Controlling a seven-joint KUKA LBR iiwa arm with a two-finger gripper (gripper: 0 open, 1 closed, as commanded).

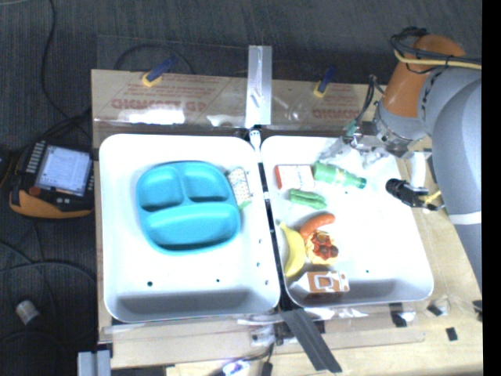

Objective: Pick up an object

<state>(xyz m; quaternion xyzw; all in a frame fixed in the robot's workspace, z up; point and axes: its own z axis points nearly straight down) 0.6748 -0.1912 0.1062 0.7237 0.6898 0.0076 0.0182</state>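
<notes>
The small printed carton [327, 282] lies nearest, far from the jaws, its print too small to read. Beyond it come the banana [293, 251], the red-orange piece [316, 222] and the green pod [307, 198], each closer to the gripper [362, 142]. The green bottle [339, 175] lies just below and beside the jaws, apart from them. Whether they are released or clenched, I cannot tell. This looks like the approach step; next, the jaws must drop squarely over the bottle. The far board's [164, 103] lettering is unreadable.
</notes>
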